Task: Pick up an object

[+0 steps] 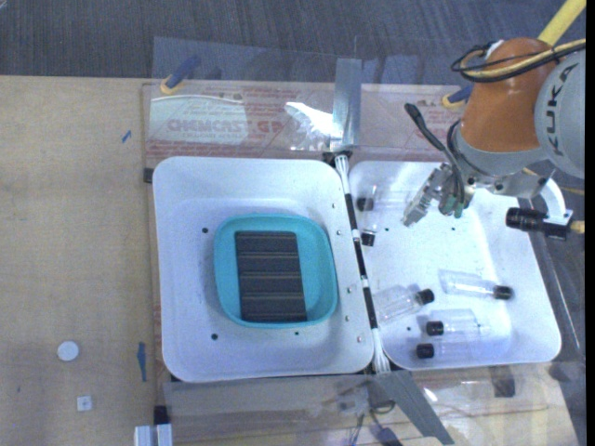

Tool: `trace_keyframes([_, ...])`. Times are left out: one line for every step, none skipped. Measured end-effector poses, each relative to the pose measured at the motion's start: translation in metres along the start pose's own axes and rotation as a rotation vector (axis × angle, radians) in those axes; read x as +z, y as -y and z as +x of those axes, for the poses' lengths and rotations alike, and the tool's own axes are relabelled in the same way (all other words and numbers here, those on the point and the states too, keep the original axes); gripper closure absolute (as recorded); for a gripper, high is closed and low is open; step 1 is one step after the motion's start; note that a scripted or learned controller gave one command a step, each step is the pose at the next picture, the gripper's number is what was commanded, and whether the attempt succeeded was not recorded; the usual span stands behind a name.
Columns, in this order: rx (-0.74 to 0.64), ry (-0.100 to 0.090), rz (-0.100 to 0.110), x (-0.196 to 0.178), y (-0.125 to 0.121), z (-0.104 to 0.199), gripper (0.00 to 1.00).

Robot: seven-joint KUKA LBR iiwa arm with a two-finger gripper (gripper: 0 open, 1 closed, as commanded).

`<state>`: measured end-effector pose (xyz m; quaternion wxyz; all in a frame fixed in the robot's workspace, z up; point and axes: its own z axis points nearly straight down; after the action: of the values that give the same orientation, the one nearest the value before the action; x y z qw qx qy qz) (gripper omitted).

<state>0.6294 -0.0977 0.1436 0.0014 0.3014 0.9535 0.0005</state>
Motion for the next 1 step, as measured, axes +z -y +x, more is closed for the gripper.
trace_keyframes([-0.295,0.001,-0.001,0.0461,0.0071,-0.0146,1.00])
